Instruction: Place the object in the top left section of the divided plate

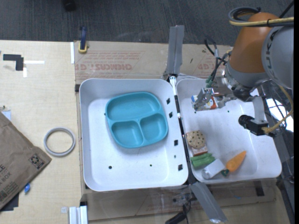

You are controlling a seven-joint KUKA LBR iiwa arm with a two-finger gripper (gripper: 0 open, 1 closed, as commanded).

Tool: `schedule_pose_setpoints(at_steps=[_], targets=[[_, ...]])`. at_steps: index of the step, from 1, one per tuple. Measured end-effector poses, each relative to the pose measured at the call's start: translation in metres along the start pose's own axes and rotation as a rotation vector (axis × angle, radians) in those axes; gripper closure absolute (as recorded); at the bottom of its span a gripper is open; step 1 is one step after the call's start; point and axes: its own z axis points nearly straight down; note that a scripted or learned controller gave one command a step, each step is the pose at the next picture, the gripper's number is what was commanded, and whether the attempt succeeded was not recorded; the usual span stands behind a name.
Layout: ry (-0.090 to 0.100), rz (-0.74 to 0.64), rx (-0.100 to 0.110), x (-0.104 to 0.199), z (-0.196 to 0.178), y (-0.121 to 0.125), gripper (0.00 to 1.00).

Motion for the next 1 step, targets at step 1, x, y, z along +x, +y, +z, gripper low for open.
schedule_pose_setpoints(at_steps=[1], targets=[[0.001, 0.087, 0.002, 0.0880, 0.0053, -0.0209, 1.00]])
